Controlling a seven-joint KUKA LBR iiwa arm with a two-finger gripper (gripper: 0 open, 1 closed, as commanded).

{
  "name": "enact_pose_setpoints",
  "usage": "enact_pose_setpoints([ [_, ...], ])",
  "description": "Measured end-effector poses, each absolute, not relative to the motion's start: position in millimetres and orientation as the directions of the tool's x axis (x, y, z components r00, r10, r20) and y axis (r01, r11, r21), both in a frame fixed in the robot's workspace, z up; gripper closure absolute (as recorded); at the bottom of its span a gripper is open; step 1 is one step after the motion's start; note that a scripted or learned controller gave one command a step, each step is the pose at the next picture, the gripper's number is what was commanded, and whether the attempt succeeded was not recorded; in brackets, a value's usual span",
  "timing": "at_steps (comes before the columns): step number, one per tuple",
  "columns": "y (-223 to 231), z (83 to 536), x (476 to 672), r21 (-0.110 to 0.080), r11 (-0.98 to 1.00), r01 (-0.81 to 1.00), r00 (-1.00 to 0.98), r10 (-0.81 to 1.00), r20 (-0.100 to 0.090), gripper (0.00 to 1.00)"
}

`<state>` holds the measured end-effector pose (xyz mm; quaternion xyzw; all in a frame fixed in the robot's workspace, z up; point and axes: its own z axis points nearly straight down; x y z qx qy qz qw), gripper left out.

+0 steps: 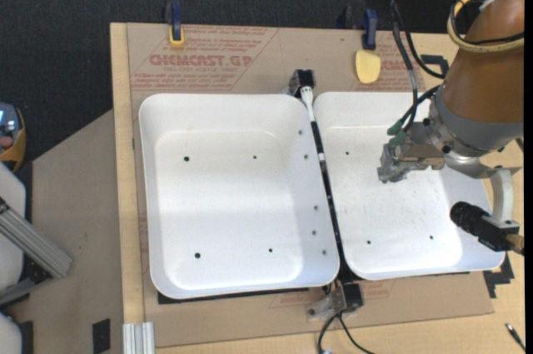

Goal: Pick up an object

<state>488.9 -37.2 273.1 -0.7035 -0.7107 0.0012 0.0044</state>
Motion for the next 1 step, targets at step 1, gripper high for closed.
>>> enact_pose_setpoints([
  [1,-157.5,276.0,483.6,0.003,-0.008,1.000,0.008,1.000,-0.004,1.00],
])
